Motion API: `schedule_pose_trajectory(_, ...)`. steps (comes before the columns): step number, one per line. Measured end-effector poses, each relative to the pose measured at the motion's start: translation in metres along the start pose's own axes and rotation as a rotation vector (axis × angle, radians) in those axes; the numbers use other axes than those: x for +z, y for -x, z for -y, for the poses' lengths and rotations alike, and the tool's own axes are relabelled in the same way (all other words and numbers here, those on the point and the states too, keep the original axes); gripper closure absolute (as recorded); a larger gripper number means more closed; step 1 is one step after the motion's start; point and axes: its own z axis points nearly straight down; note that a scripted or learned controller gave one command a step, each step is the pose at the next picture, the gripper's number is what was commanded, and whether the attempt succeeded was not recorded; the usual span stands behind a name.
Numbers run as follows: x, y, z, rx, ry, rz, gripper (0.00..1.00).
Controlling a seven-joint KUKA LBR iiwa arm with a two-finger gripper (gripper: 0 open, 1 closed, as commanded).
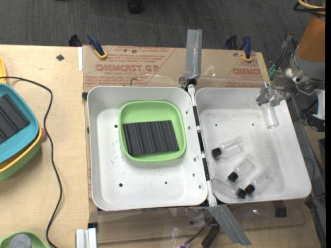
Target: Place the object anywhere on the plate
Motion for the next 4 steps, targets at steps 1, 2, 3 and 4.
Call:
schedule_pose_trajectory(1, 0.000, 0.000, 0.000, 0.000, 0.000, 0.000, 0.00)
schedule_pose_trajectory(2, -0.048, 0.035, 0.017, 0.074, 0.001, 0.000, 0.00)
schedule_pose_trajectory(3, -0.067, 0.024, 0.027, 0.342, 0.000, 0.000, 0.00)
schedule_pose_trajectory(4, -0.080, 0.037, 0.037, 0.563, -0.001, 0.000, 0.00)
